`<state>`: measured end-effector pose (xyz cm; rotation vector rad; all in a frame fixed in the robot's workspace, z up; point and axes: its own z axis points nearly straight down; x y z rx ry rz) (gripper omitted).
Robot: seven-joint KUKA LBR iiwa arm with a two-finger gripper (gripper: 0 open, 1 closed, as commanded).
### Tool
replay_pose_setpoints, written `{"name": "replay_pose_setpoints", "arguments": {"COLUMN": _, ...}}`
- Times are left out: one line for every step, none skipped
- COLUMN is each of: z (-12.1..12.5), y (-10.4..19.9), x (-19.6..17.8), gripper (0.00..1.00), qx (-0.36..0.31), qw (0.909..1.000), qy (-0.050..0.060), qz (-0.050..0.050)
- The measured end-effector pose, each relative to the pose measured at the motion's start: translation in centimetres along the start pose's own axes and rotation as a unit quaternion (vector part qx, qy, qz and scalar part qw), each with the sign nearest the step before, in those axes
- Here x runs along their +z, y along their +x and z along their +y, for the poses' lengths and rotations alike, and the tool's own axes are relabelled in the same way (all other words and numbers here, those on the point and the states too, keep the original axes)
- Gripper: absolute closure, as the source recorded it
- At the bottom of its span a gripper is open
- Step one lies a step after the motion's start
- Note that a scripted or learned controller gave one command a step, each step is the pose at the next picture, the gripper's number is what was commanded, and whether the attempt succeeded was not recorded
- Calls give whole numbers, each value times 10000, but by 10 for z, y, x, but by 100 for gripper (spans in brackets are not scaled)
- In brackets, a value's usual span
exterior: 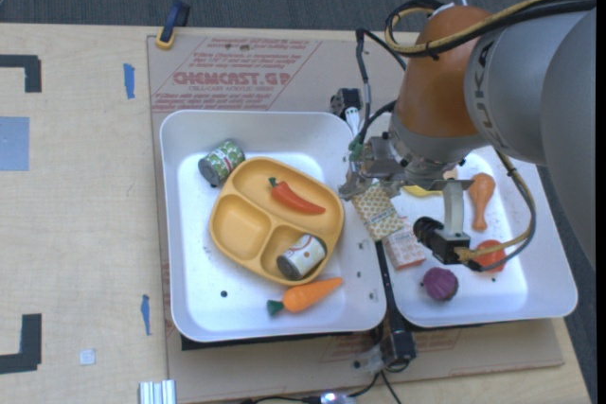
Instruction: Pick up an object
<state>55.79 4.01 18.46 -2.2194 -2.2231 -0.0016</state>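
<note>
My gripper (pixel 371 173) hangs under the orange wrist band at the left edge of the right bin (pixel 544 298), just above a checkered packet (pixel 380 211). A red-and-white packet (pixel 406 250) lies next to it. A purple round item (pixel 439 283), a chicken drumstick (pixel 481 196), a red-orange item (pixel 489 254) and a yellow piece (pixel 419 191) also lie in this bin. The arm hides the bin's far part.
The left bin (pixel 180 232) holds a yellow divided plate (pixel 241 227) with a red pepper (pixel 296 196) and a small can (pixel 303 255) in it. A green can (pixel 221 161) and a carrot (pixel 308 295) lie beside the plate. Cardboard (pixel 237 76) lies behind.
</note>
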Motion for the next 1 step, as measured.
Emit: {"name": "replay_pose_setpoints", "arguments": {"z": 1, "y": 0, "x": -10, "gripper": 100, "qx": -1, "qw": 10000, "qy": -8, "qz": -2}}
